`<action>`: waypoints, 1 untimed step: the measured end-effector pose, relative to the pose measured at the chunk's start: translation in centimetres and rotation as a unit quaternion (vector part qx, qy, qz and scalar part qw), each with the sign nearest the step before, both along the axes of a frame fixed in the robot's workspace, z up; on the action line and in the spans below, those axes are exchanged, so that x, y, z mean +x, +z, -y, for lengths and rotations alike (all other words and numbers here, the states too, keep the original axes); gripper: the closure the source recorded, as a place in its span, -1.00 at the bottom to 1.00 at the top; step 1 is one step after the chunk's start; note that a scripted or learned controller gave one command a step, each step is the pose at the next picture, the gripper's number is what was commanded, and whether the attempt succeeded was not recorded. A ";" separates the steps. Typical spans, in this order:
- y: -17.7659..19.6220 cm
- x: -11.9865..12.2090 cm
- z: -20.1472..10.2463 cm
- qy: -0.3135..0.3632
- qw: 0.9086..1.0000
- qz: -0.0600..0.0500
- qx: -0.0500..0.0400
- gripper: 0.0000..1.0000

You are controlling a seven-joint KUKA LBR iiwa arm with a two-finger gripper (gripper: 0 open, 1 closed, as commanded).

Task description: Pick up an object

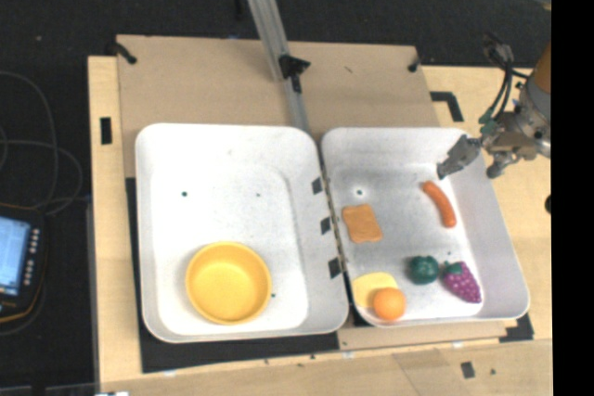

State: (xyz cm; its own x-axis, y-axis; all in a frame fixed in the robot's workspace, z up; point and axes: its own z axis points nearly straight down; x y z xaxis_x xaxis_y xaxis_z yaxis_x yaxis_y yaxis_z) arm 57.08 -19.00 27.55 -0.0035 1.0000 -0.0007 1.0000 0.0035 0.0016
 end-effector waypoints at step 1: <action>0.0 0.0 0.0 0.000 1.000 0.000 0.000 -1.00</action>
